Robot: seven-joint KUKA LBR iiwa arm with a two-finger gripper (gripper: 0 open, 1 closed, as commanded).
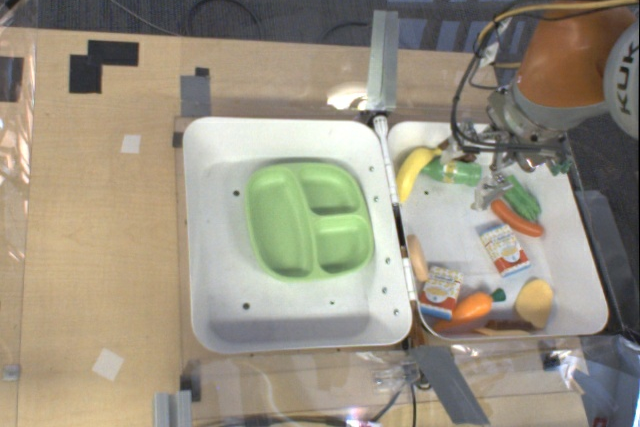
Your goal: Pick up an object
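Observation:
The right bin (pixel 590 260) holds several toy foods. A yellow banana (pixel 412 171) lies at its far left, with a green bottle (pixel 452 172) beside it. An orange-red pepper (pixel 518 219) and a green piece (pixel 522 199) lie near the middle right. My gripper (pixel 492 187) hangs low over the bin's far half, between the green bottle and the pepper, just left of the green piece. I see nothing held in it. The arm's orange band (pixel 562 65) is above it.
Nearer the front of the right bin lie a small carton (pixel 505 250), a sausage (pixel 417 258), a red-and-white packet (pixel 441 285), a carrot (pixel 470 307) and a yellow lump (pixel 535 300). The left bin (pixel 215 315) holds a green divided plate (pixel 308 221).

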